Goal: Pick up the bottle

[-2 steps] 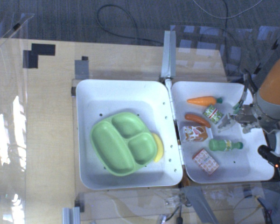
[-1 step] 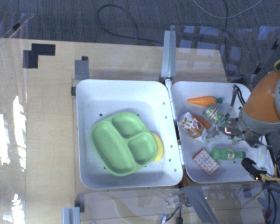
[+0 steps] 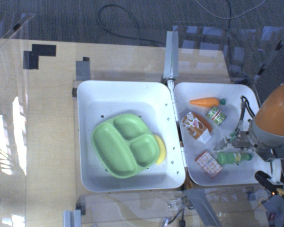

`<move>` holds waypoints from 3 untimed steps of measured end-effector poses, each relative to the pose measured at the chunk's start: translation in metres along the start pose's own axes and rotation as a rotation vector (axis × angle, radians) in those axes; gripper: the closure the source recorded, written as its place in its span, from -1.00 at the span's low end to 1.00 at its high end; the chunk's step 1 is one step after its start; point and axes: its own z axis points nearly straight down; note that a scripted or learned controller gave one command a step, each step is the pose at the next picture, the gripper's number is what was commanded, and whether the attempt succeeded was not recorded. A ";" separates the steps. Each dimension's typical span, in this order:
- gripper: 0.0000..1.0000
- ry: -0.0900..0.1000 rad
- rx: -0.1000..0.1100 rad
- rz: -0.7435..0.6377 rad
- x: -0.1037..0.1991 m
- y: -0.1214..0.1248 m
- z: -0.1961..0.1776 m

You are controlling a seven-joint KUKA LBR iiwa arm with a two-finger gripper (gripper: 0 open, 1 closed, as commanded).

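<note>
Green bottle [image 3: 234, 158] is lying on its side in the right bin [image 3: 199, 91], just beside the patterned box [image 3: 208, 163], with jaws [image 3: 233, 144] poised directly above it, jaw state cannot be told; closure across the narrow body is advised, clear of the box.

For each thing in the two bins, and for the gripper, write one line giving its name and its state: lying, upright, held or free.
Green tray: flat in the left bin, right way up.
Yellow thing: partly under the tray's right edge.
Carrot: lying, free.
Can: on its side, free.
Carton: lying, free.
Small box: lying flat, free.
Bottle: lying on its side, beside the gripper.
</note>
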 end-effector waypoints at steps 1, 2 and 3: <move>-1.00 -0.001 -0.002 -0.300 -0.003 0.001 0.000; -1.00 0.004 0.011 -0.530 -0.038 -0.003 -0.032; -1.00 0.006 0.012 -0.541 -0.024 0.101 -0.047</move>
